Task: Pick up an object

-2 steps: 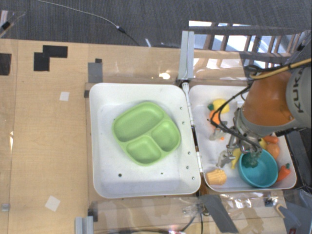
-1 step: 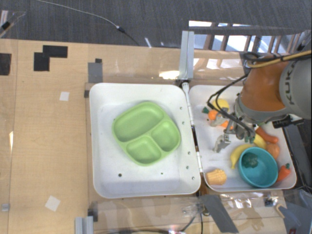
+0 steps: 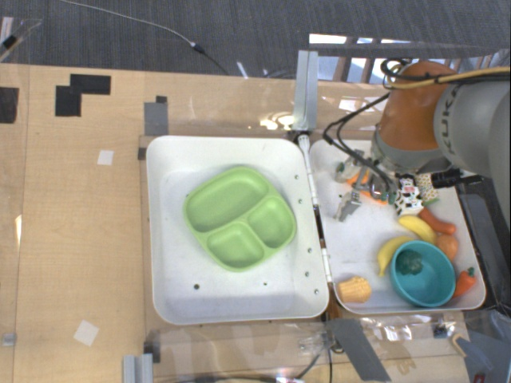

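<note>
you see the pincer [image 3: 349, 206] low in the right bin [image 3: 351, 250], near that bin's left wall and toward its far end. its metal fingers [image 3: 348, 208] look grey and thin, but they are small and blurred, so you cannot tell how wide they stand, and nothing shows clearly between them. just behind it an orange piece [image 3: 363, 183] sits among the black cables under the wrist; what it is you cannot tell.

to the right of the pincer lies a small white toy with black spots [image 3: 408, 199], and beside it a long orange carrot [image 3: 437, 220]. nearer to you a smooth yellow banana [image 3: 403, 242], bent in an arc, touches the rim of a round teal bowl [image 3: 423, 274] with glossy walls. a second small carrot [image 3: 465, 280] lies at the bowl's right side, against the bin wall. a rough yellow corn piece [image 3: 354, 290] rests in the near left corner of this bin.

the white floor between the pincer and the corn is bare, so there is open room there. the right half is crowded.

the left bin [image 3: 172, 294] holds a light green plate [image 3: 239, 216] with three compartments, matte and with rounded edges, lying turned at an angle. white floor shows all around it. both bins sit on a pale wooden surface [image 3: 72, 238].
</note>
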Tool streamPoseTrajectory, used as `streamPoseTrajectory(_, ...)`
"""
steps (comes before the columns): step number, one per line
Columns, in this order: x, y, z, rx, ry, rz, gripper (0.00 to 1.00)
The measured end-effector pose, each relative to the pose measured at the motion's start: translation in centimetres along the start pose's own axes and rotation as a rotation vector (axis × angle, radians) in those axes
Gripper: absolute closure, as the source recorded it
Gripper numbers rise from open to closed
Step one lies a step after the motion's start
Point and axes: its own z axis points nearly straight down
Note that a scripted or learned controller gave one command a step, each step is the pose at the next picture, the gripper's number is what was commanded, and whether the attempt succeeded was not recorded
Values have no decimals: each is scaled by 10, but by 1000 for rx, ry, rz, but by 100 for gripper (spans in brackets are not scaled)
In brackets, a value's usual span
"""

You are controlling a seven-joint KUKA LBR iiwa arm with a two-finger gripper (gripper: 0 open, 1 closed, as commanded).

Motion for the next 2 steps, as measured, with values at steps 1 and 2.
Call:
streamPoseTrajectory(1, 74, -74, -3, 4, -2, -145, 0)
streamPoseTrajectory(2, -15, -32, -1, 7, 28, -99, 0)
